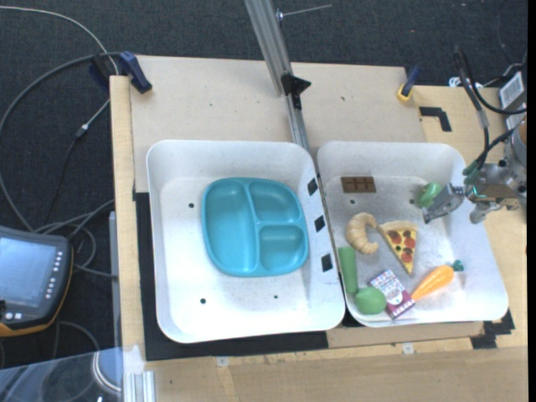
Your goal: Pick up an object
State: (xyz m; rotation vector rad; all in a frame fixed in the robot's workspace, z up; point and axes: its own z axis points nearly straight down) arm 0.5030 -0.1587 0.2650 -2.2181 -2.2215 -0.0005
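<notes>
the left bin [167, 224] at centre-left of the frame carries a teal divided plate [254, 226]; it is wide, flat and rigid, with no edge the pincer can readily take, so treat it as a poor candidate.

the right bin [481, 258] at centre-right holds the likely targets. along its left wall lies a green stick-shaped piece [347, 264] with a round green piece [369, 300] below it; both look like smooth, light plastic and may slip. a brown chocolate bar [358, 185] lies flat near the upper wall: thin and stiff, hard to get under. the croissant [363, 231] is bulky and curved; close across its narrow middle. the pizza slice [400, 244] lies just beside it, flat and low. a small pink packet [392, 291] sits near the lower wall, and the orange carrot [436, 280] lies tilted to its right; take it across the thick body, not the tip. all appear light toy items.

the pincer [455, 199] stands at the right of the frame, low in the bin by its upper right part, just beside a small green piece [430, 194]. you cannot tell how wide it stands or whether it has hold of anything.
</notes>
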